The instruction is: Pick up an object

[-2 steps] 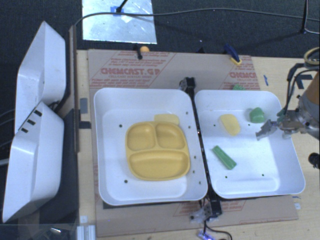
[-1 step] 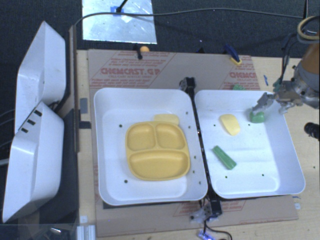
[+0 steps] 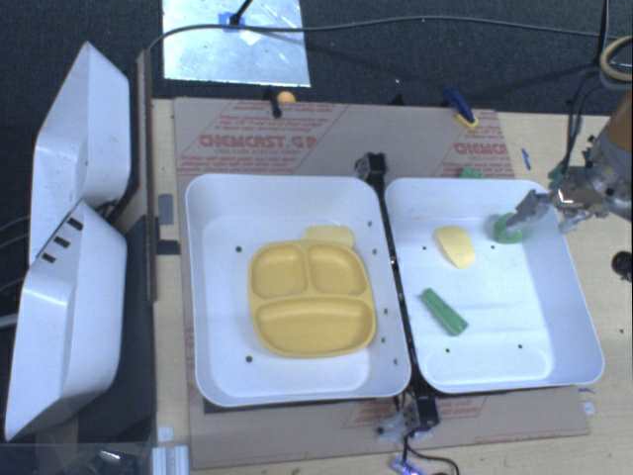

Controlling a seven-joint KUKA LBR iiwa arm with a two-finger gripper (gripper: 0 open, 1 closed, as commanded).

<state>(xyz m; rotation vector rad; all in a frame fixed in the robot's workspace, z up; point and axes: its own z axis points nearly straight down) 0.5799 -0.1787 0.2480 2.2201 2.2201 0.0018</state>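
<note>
The right bin (image 3: pixel 564 305) holds a pale yellow oval piece (image 3: pixel 456 246), a green stick (image 3: pixel 444 311) and a small round green object (image 3: pixel 508 230) near its far right corner. My gripper (image 3: pixel 546 220) hangs over that corner, reaching in from the right. It looks open, with its two fingers spread apart. The left finger (image 3: pixel 527 209) ends right at the round green object, which lies beside that tip rather than between the fingers. Whether the finger touches the object is unclear.
The left bin (image 3: pixel 213 265) holds a yellow divided plate (image 3: pixel 312 298) and a pale yellow flat piece (image 3: pixel 329 235) behind it. A black clamp (image 3: pixel 373 165) sits where the bins meet. White housings (image 3: pixel 74 236) stand at the left.
</note>
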